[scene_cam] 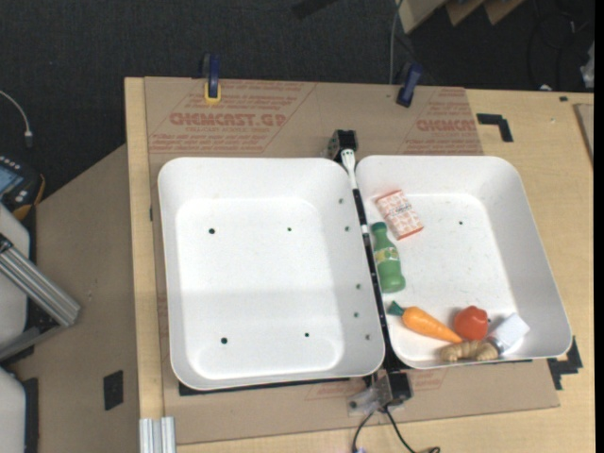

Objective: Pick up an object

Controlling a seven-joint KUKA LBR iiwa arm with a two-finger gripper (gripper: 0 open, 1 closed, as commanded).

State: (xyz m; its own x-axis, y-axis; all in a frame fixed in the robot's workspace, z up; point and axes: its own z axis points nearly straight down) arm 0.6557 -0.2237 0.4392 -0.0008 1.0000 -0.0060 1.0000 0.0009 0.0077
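Carrot [427, 324] lengthwise across bin, tip rightward

Light falls evenly and brightly from above onto the two shallow white plastic bins [255, 182], whose floors are close to overexposed; a faint grey shadow band crosses the lower half of the left one. The tan cardboard-covered bench [142, 253] is softly lit, while the dark floor [94, 26] beyond it stays dim. The picture is slightly soft and grainy, and small items cast only short, weak shadows
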